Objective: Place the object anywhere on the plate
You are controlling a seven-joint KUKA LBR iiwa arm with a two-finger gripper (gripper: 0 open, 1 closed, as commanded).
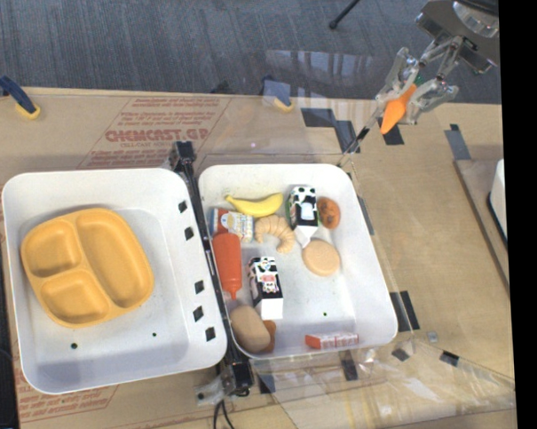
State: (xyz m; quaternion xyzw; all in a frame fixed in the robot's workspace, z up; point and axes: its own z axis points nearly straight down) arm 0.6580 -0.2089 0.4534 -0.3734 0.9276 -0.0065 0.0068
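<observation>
White plastic forms two shallow bins side by side on the worktop. In the right bin (371,285), from the near edge back: one small red box (331,341), one potato (250,329), two cow-print cartons (266,287), one red bottle (227,261), one round biscuit (321,257), one croissant (277,230), one banana (256,203). The left bin holds one yellow divided plate (84,264). Above the worktop's far right corner, the tool (405,95) grips one orange carrot (394,113) between its fingers.
</observation>
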